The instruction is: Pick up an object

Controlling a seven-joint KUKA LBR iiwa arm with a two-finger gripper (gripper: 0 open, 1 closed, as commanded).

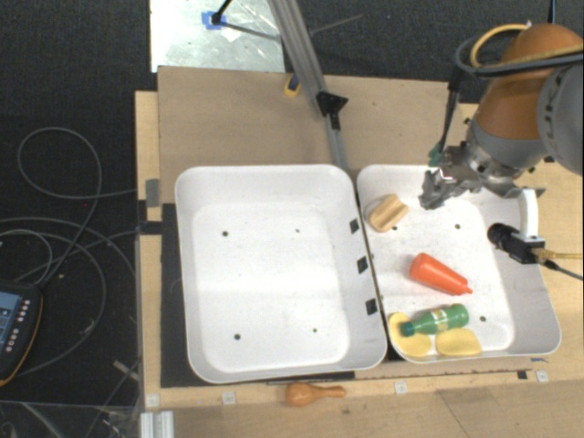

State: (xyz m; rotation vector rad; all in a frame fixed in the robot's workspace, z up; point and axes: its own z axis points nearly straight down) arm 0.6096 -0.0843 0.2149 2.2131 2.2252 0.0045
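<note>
1. I locate the gripper [438, 190] over the rear part of the right bin [529, 336], just right of the tan block [387, 213] and apart from it.
2. I cannot tell whether the jaws are released or clenched; the tool end is dark and small in the camera view. Nothing is visibly between them.
3. I note the candidates, all in the right bin: the tan block near the divider, the orange cone [439, 274] mid-bin, and the green bottle [436, 319] lying among the yellow pieces [456, 341] at the front rim.
4. I judge the tan block the nearest target and free on all sides.
5. I would centre over its short axis before descending.
6. I would avoid the front cluster: those items touch, so a grasp may slip.
</note>
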